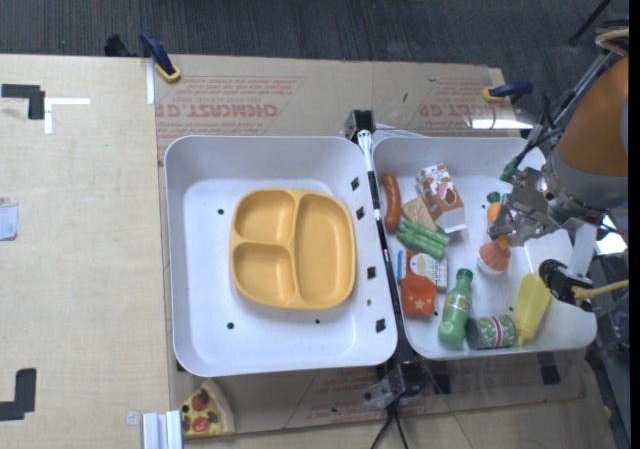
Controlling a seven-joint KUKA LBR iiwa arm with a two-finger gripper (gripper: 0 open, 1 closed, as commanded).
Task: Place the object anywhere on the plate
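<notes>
Two white bins sat side by side. At three o'clock my arm bent down; my gripper hung over toys. I could not tell its state.

We see the gripper low over the right bin, near its far right side, the grey arm with its orange band reaching in from the right. Just under the gripper lies a small red and white piece; whether the gripper touches it we cannot tell. Just right of that stands a yellow bottle. Further left of the gripper are a snack box, a green bottle, a can, a red sausage and a green vegetable. Well away to its left, the yellow plate, split into three compartments, sits in the left bin.
</notes>
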